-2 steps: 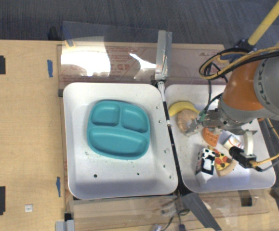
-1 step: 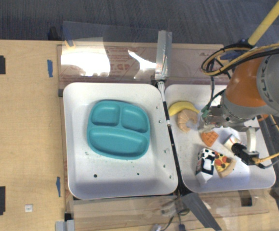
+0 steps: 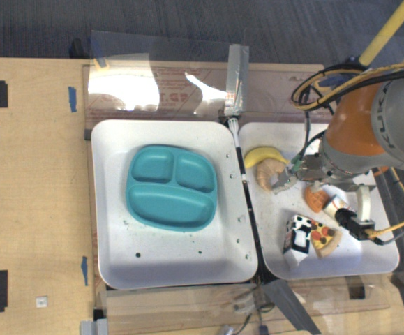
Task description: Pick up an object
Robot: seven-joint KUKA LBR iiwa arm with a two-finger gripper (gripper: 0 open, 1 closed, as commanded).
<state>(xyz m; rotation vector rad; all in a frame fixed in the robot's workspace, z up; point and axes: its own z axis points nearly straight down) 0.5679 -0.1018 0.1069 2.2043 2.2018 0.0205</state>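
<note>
The right bin point(image 3: 376, 257) holds several toy foods. A yellow banana point(image 3: 263, 156) lies at its far left, with a tan rounded piece point(image 3: 265, 177) just in front of it. My gripper point(image 3: 284, 179) is low in the bin, right against the tan piece's right side. An orange piece point(image 3: 316, 199) sits below the wrist. A pizza slice point(image 3: 324, 238) and a black-and-white carton point(image 3: 298, 233) lie near the front. The grey arm with its orange band point(image 3: 355, 128) covers the bin's back right.
The left bin point(image 3: 111, 250) holds a teal divided plate point(image 3: 171, 187). A raised divider point(image 3: 243, 187) separates the two bins. Yellow and black cables point(image 3: 327, 86) loop behind the arm. A clear plastic sheet point(image 3: 160, 82) lies behind the bins.
</note>
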